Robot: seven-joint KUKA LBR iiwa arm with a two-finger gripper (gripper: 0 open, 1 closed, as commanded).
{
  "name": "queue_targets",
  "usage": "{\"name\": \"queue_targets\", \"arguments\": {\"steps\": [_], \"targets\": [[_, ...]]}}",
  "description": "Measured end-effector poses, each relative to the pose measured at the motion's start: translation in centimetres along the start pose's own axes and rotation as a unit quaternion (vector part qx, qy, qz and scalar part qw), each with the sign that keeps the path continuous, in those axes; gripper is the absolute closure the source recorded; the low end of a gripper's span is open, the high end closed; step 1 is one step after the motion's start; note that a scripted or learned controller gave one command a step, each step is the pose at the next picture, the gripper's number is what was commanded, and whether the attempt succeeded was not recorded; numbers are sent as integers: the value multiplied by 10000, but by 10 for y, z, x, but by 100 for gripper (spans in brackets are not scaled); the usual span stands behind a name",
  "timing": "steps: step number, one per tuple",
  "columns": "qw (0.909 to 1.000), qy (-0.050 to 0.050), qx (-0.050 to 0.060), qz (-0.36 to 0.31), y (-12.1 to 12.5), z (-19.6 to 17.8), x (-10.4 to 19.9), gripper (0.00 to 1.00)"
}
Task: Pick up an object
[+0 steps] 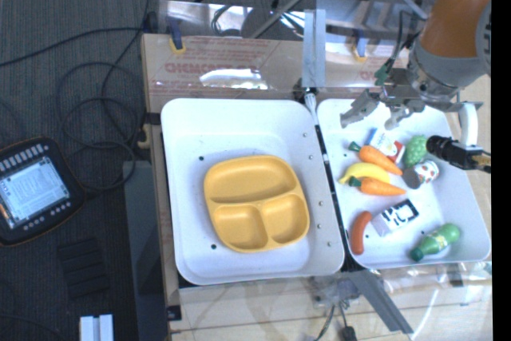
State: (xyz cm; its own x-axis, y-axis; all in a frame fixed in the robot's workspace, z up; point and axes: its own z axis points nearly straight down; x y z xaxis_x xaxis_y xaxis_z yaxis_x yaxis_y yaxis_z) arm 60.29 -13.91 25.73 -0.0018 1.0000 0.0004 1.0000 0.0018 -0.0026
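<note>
The gripper hangs over the far end of the right bin, above the toys, with its two fingers spread apart and nothing between them. The grey arm with its orange band enters from the upper right and slopes down to the wrist.

Positions below are given relative to the gripper.

Just below the gripper, toward the near side, lies a small white and red carton. Touching that carton on its near side is an orange carrot. A yellow banana lies just below this carrot, and a second carrot lies against the banana. To the right of the carton sits a green broccoli-like piece. Below it is a small white ball with coloured spots, next to a grey piece whose kind cannot be told.

Further toward the near edge lies a red sausage. Beside it is a white box with a dark print. A green pear-shaped toy lies near the bin's near right corner. A black cylindrical part reaches in over the right rim.

Well to the left of the gripper is the left bin. It holds a yellow divided plate.
</note>
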Motion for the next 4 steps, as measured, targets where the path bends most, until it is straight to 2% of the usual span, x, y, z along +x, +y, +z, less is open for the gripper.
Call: {"name": "queue_targets", "arguments": {"steps": [1,2,3,4], "targets": [[9969,-5,-13,-784,14,127,-56,0],[9985,-59,-163,-520,45,154,-73,0],[9972,-94,-108,-738,-5,165,-35,0],[9899,-120,-121,-1404,-54,163,-38,0]]}}
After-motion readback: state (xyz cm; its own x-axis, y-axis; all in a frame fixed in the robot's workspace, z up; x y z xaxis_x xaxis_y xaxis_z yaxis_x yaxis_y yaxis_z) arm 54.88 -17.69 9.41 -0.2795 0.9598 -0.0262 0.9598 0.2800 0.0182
